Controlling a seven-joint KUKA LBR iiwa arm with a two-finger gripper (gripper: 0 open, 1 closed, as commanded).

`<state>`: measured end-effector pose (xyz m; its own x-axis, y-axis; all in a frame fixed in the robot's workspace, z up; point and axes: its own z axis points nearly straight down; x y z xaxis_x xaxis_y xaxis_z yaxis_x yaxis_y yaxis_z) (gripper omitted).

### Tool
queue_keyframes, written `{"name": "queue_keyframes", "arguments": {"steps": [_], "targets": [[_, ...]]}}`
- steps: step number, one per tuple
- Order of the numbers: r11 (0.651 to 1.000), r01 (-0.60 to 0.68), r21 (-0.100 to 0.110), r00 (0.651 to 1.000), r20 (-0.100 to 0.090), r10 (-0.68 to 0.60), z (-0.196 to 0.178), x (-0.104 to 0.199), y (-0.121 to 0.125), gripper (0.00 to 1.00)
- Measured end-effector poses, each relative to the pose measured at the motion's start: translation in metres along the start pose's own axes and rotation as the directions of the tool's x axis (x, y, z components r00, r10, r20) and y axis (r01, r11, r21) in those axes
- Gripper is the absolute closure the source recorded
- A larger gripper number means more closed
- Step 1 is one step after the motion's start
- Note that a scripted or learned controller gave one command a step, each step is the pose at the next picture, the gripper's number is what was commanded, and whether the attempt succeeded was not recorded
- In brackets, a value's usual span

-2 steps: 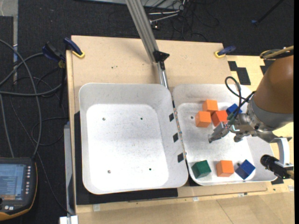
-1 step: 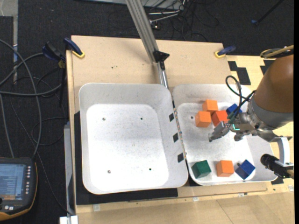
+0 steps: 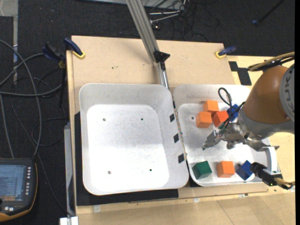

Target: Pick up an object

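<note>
Now jaws (image 3: 212,141) hover (right bin (image 3: 187,125)) below orange blocks (image 3: 210,115).

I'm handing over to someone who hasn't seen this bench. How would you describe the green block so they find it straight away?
Look at the right-hand white bin, the one the arm reaches into. Along its near edge runs a row of three blocks; the green block is the leftmost, beside the divide between the bins. It is the one green piece: its row-mates are an orange block and a blue block.
</note>
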<state>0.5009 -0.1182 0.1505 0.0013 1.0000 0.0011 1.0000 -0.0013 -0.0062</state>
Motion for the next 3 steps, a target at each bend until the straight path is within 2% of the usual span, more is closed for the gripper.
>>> {"name": "queue_keyframes", "arguments": {"steps": [1,2,3], "targets": [[1.000,0.000,0.000,1.000,0.000,0.000,0.054,0.001,-0.001,0.00],[1.000,0.000,-0.007,1.000,0.001,0.000,0.041,0.000,0.001,1.00],[1.000,0.003,-0.013,1.000,0.003,-0.003,-0.020,-0.006,0.000,1.00]]}}
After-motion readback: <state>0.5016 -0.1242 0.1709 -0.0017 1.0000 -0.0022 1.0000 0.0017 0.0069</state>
